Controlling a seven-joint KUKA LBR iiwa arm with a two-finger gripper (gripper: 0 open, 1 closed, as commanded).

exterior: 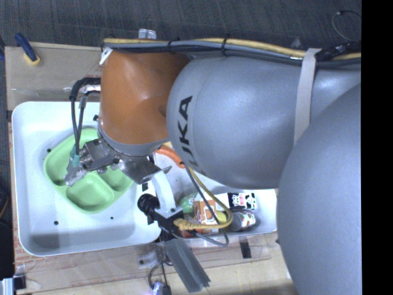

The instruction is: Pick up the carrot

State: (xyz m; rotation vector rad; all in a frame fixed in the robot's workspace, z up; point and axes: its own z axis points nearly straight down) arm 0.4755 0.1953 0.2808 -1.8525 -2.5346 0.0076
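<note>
Camera view shows a small orange sliver, likely the carrot [174,154], peeking out from under the arm's grey wrist near the dividing wall between the two bins; most of it is hidden, so its full lie cannot be told. Judging by what carrots of this kind are, it should be light, stiff and somewhat smooth, tapering to one end, so a hold across the thicker middle looks safest against slipping. Just left of it, a green sectioned plate [86,189] rests in the left bin [31,165]. To the near right, packaged items [212,217] crowd the right bin [264,229]. The gripper [92,158] hangs over the green plate, below the orange band [135,97]; whether it is clenched or released I cannot tell, and nothing shows held in it.
</note>
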